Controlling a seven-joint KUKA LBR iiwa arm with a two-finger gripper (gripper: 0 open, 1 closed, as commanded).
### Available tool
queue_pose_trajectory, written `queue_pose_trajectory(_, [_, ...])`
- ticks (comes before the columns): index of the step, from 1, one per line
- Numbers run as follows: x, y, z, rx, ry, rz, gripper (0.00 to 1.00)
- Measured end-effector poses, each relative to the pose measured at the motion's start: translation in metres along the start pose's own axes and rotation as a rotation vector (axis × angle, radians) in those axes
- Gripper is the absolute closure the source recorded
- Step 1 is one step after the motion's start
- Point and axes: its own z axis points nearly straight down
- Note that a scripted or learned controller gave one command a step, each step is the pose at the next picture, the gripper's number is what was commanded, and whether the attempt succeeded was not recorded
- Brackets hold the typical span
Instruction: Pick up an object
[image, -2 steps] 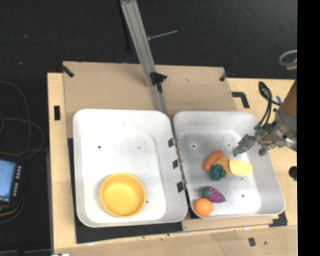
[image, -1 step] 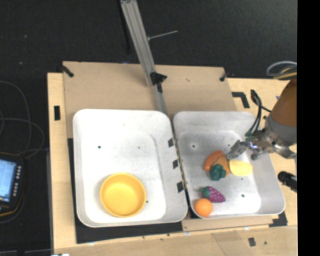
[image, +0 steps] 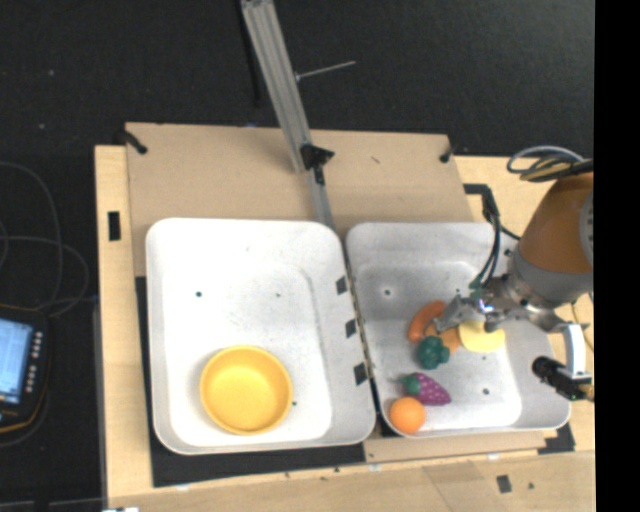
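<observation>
Orange ball (image: 406, 414) beside purple grapes (image: 427, 388)

The left bin (image: 250, 260) lies open except the yellow bowl (image: 246, 389) near its front edge; toys (image: 432, 352) crowd the right bin's (image: 400, 260) front.

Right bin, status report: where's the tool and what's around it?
Tool low over the toy pile, right bin. Orange piece, green piece, yellow piece crowd it. Grip unconfirmed.
</observation>
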Motion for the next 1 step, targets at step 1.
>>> queue_pose_trajectory(1, [-0.0015,0.0016,-0.0140,-0.007,-0.001,0.004,1.00])
